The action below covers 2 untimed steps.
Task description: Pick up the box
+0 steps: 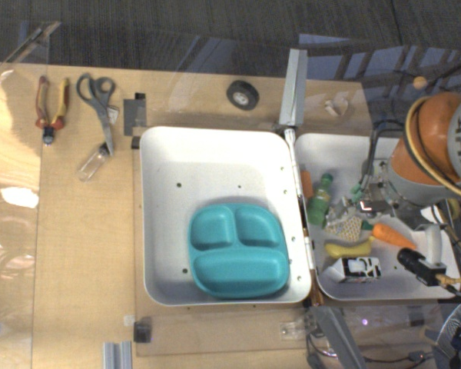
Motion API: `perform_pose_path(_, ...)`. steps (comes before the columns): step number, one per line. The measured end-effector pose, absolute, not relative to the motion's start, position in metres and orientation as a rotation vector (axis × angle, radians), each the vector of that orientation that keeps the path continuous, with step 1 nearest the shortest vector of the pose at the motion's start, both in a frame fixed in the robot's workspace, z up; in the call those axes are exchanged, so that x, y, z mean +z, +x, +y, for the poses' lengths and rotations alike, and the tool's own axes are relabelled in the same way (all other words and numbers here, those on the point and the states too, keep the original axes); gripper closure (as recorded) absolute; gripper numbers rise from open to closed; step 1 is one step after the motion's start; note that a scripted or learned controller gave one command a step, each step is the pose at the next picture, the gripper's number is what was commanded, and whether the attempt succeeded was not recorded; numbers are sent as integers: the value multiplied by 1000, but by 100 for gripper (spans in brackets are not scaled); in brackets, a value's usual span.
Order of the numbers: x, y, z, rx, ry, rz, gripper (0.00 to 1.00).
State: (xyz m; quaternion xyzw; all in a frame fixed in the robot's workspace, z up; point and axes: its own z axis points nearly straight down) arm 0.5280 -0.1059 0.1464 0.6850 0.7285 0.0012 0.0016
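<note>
The claw (363, 204) hangs low in the right bin (336, 146), just above the yellow banana (347, 248); its state cannot be told. The box (360, 267) lies just below that banana, near the bin's front wall, apart from the claw.

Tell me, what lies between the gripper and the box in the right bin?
In the camera view, a yellow banana-like piece lies between the gripper above and the box below, close beside the box.
</note>
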Motion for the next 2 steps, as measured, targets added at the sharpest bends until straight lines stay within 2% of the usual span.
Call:
perform_pose_path(1,95,538,-107,21,2198,2213,0)
perform_pose_path(2,109,543,-104,38,2185,2212,100)
